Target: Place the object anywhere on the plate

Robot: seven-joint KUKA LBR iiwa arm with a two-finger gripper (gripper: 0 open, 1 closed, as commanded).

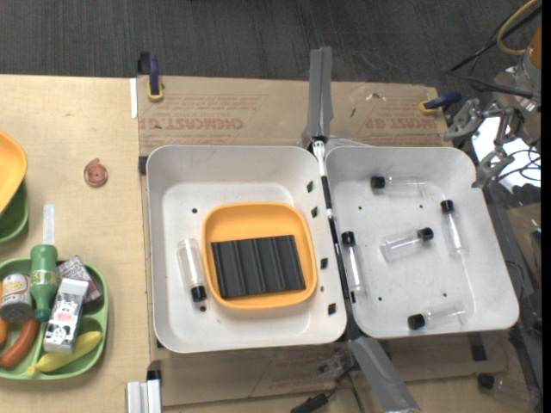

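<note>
L bin (164,231): orange plate (258,218) w/ dark ribbed pad (258,264); one vial (189,268) beside plate. R bin (491,256): five vials (406,242). Gripper state: can't tell.

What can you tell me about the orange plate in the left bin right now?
The orange plate is a rounded-square, shallow dish that looks like plastic, lying flat near the middle of the left bin. A dark ribbed rectangular block lies on it, covering most of its lower part. A clear tube with a black cap lies just off its left rim on the bin floor; contact cannot be told.
</note>
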